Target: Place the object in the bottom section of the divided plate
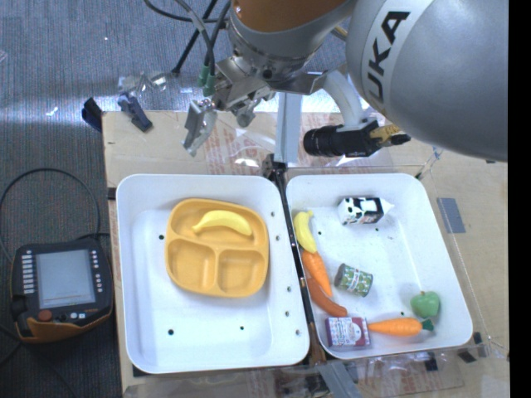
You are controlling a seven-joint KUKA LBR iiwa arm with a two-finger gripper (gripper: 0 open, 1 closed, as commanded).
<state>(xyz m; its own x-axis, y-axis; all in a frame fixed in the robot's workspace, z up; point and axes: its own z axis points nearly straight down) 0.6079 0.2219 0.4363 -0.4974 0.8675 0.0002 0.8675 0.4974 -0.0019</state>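
Banana lies in plate; end effector well above.

Robotics lab setup: a KUKA arm is hanging over a cardboard-topped bench that is carrying two white bins, a teach pendant is lying left of the bench on grey carpet, and cables are trailing behind the bench.

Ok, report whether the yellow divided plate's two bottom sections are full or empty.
Empty: both lower sections of the yellow divided plate show bare; a yellow banana fills the top section.
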